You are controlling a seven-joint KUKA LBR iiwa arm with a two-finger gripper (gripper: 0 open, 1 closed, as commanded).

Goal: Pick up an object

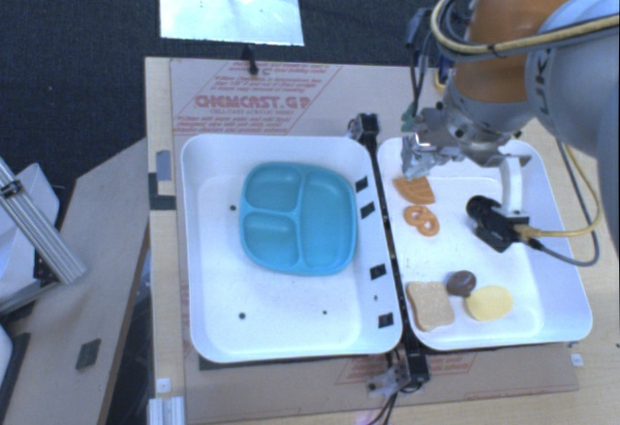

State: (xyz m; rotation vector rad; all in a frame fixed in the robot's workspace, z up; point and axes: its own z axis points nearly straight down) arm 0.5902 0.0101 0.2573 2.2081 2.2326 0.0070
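Note:
My gripper (417, 165) hangs low over the far left part of the right bin (562, 249). Just below its tip lies an orange carrot-like slice (415, 190); whether the two touch is unclear. An orange pretzel-shaped piece (421, 220) lies a little nearer the front. At the front of the same bin sit a slice of bread (429, 305), a small brown round piece (460, 283) and a yellow round piece (489, 303).
The left bin (208, 297) holds a blue divided plate (295, 218). A black-clipped divider (380, 229) separates the two bins. The grey arm with its orange band (513, 12) reaches in from the upper right.

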